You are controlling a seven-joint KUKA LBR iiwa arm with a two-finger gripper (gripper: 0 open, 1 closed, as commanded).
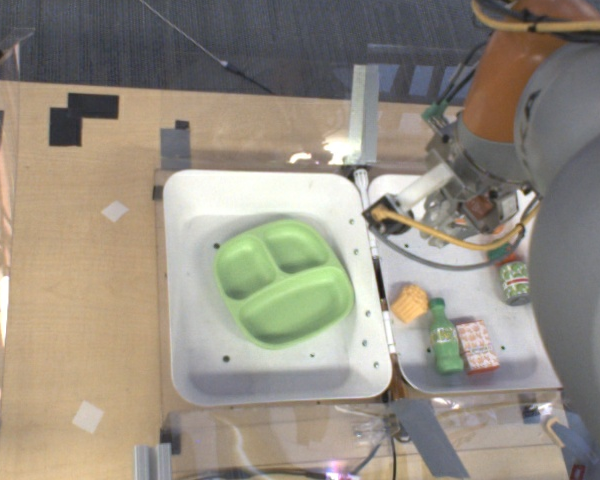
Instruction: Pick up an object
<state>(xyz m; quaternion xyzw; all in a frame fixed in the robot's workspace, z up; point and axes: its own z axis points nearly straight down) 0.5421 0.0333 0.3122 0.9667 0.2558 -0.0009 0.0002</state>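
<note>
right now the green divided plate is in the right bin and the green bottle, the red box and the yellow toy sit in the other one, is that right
Not quite. The camera view shows the green divided plate in the left bin, not the right one. The rest holds: the green bottle, the red box and the yellow toy sit in the other bin, on the right.

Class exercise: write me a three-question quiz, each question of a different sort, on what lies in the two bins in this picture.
1. True or false: the green plate lies in the left bin.
2. What lies between the yellow toy and the red box: A a green bottle, B a spoon, C a cup?
3. Fill in: the plate has ___ compartments.

Key: 1 true. 2 A, the green bottle in the right bin. 3 three.
</note>
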